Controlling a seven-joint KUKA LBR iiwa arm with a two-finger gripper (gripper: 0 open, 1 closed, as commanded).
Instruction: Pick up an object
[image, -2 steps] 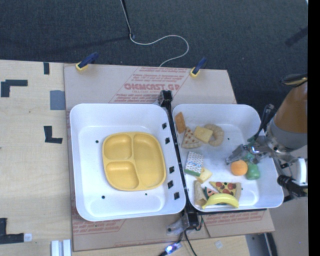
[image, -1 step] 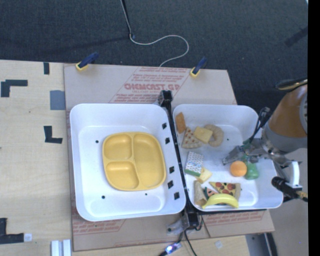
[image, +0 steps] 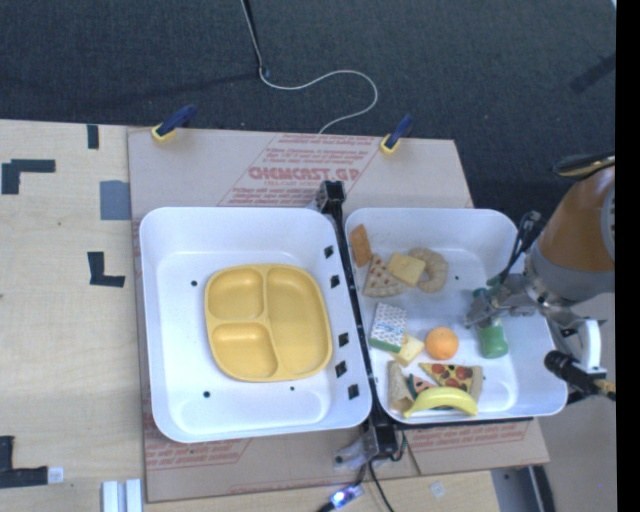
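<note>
Left bin (image: 165, 330) holds a yellow plate (image: 268, 322) (divided); right bin (image: 480, 222), toy food (image: 440, 343).

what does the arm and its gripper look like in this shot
The arm enters at the right edge: a rounded orange band above a grey wrist section. Below it the gripper is dark, slim metalwork with a thin black cable or rod running up beside it. A white-and-black fitting sits lower right.

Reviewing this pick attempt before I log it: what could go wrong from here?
1. The hand sits by the green object near the right bin's wall; a grasp there may scrape the wall or push the piece away.
2. The orange is round and lies close by, so a nudge could roll it.
3. The banana and pizza slice lie touching, so one might drag the other.
</note>
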